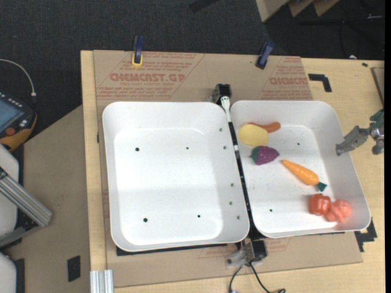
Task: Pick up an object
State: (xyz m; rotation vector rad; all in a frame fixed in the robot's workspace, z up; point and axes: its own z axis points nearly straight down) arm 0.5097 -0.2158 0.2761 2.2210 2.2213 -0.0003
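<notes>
Desk (91, 163): a flat surface covered with brown cardboard printed in faded red lettering, held along its 12 o'clock edge by a yellow-and-blue clamp (138, 54) and a blue clamp (265, 54).
Left bin (122, 133): a shallow white plastic tray with rounded corners and small dark holes in its floor, lying at the 9 o'clock side of the desk, its right wall touching the other tray.
Right bin (330, 118): a matching shallow white plastic tray at the 3 o'clock side, carrying all the toys.
Squash (255, 133): a yellow, pear-shaped plastic toy with an orange neck, at 11 o'clock in the right bin, near the shared wall.
Grapes (264, 155): a purple plastic bunch with a green tip, just beside the squash on its 6 o'clock side; whether they touch cannot be told.
Carrot (300, 172): an orange plastic cone with a green stem end, near the bin's centre, slanting from 10 o'clock down to 4 o'clock.
Red-orange toy (329, 207): a lumpy red and orange plastic piece at 5 o'clock in the right bin, close to the corner, apart from the carrot.
Claw (353, 140): a grey metal two-finger claw at 3 o'clock, over the right bin's right wall, clear of every toy; nothing shows between its fingers, and how wide they stand cannot be told.
</notes>
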